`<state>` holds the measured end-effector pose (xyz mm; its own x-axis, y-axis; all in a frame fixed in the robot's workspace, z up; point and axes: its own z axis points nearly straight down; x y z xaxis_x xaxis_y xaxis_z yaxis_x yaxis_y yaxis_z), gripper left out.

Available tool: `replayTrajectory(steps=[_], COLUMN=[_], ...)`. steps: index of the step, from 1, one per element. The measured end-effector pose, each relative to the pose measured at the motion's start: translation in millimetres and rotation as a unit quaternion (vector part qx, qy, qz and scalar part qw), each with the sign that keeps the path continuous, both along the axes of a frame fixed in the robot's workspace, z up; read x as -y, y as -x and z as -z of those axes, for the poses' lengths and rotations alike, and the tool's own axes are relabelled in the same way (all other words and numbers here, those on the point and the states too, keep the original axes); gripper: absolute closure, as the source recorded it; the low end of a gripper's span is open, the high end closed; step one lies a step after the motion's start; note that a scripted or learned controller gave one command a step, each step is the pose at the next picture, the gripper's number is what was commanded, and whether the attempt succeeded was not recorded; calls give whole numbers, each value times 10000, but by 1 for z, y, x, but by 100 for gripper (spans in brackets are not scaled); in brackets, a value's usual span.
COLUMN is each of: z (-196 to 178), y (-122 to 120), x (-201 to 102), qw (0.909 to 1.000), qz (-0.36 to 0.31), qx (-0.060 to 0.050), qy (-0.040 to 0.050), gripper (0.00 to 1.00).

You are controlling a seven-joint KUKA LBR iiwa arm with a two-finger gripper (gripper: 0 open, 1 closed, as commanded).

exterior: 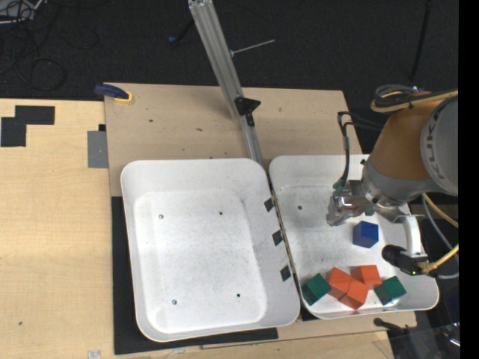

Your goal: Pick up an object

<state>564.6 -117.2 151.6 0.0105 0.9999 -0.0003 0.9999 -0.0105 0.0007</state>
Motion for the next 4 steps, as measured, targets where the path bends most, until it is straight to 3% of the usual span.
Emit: replayTrajectory(steps=[2, 4], z=[-95, -71], y=[-6, -34], x=[-7, -98], qw=[10000, 10000], qz=[-56, -68], qx=[8, -16], qy=[0, -6], gripper=[100, 100])
